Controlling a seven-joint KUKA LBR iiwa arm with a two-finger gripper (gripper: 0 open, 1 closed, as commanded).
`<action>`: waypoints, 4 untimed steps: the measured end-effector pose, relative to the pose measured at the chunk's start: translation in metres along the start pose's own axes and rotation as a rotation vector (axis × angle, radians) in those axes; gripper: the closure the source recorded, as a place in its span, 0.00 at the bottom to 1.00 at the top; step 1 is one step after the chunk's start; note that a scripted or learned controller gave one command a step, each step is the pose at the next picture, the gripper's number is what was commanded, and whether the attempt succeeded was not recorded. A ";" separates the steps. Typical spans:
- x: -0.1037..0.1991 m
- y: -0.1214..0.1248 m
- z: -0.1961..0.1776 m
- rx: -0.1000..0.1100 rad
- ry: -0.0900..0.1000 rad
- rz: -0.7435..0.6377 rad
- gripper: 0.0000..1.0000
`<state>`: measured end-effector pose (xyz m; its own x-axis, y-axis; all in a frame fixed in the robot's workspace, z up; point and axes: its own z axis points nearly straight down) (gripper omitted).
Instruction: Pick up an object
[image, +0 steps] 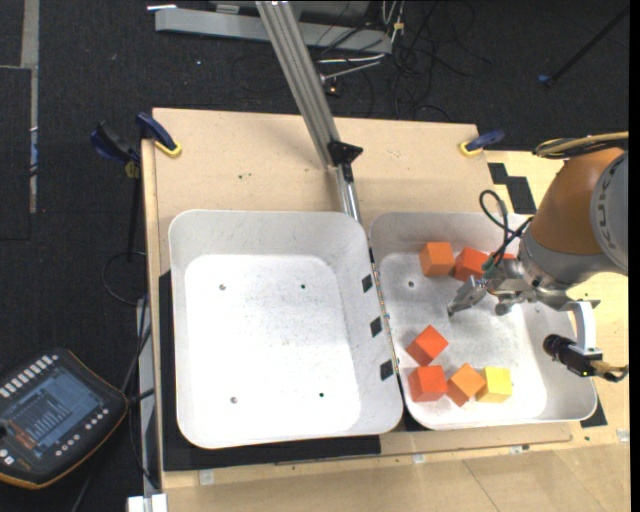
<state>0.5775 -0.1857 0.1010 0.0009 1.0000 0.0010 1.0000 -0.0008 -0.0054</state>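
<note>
The bench carries two shallow white bins side by side. The left bin sits toward the bench's left edge; the right bin toward its right edge holds all the blocks. The grey arm with its orange band reaches over the right bin's right wall. Its gripper hangs low near the middle of that bin, fingers slightly spread with nothing between them. Two orange blocks touch each other near the far wall: one orange cube and a redder block, which lies just beyond the fingertips, apart from them. A tilted red-orange cube lies nearer, below the fingers. Along the near wall sit a red cube, an orange one and a yellow cube in a row.
</note>
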 end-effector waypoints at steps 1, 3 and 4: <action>-0.001 0.002 -0.014 -0.007 -0.002 0.000 1.00; -0.001 0.016 -0.127 -0.012 -0.003 -0.005 1.00; -0.001 0.018 -0.174 -0.013 -0.004 -0.004 1.00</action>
<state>0.5959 -0.1871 0.2754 -0.0034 1.0000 -0.0027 1.0000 0.0034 0.0071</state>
